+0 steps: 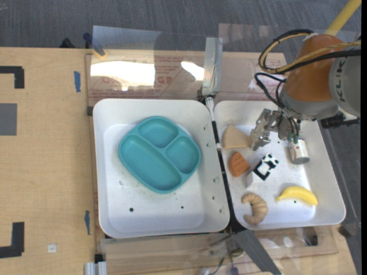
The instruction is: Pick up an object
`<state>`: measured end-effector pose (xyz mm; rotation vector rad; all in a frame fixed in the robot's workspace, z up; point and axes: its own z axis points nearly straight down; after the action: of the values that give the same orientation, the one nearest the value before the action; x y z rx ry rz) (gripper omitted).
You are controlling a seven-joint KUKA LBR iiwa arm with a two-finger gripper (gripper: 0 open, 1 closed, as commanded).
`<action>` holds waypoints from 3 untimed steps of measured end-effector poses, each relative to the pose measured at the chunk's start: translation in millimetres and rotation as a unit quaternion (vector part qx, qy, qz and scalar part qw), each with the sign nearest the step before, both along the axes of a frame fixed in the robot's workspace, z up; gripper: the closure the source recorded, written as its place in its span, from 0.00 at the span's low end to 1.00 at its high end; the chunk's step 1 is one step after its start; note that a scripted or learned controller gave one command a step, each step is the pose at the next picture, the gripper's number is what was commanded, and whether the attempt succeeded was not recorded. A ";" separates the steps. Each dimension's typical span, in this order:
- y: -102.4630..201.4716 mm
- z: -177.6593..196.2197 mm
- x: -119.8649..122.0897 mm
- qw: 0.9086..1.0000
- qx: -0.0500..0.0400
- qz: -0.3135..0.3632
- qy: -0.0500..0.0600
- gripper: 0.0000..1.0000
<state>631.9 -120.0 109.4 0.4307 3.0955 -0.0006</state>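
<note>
Lying in the right bin (330, 171), the pickable things cluster below the claw (262, 137); a tan wedge (234, 137) sits just left of the claw, touching or nearly touching its tips; an orange piece (239, 164) lies below the wedge; a black-and-white block (265, 167) lies just beneath the claw; a croissant (256, 206) and a yellow banana (298, 195) rest further below, nearer the bin's front edge; a small silver cylinder (297, 151) stands right of the claw. Whether the claw is apart or together I cannot tell; nothing visibly sits in it. Well left of the claw, the left bin (109, 153) carries a teal divided plate (160, 153); both bins rest on the bench (40, 171).
</note>
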 end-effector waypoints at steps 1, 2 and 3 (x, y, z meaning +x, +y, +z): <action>-14.6 92.9 19.8 1.000 0.000 -0.031 -0.001 1.00; -74.5 174.9 25.5 0.991 -0.003 0.137 0.001 1.00; -104.2 265.5 -32.0 0.999 -0.001 -0.036 0.001 1.00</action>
<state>599.9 -224.3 374.9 0.5418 3.0799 -0.0042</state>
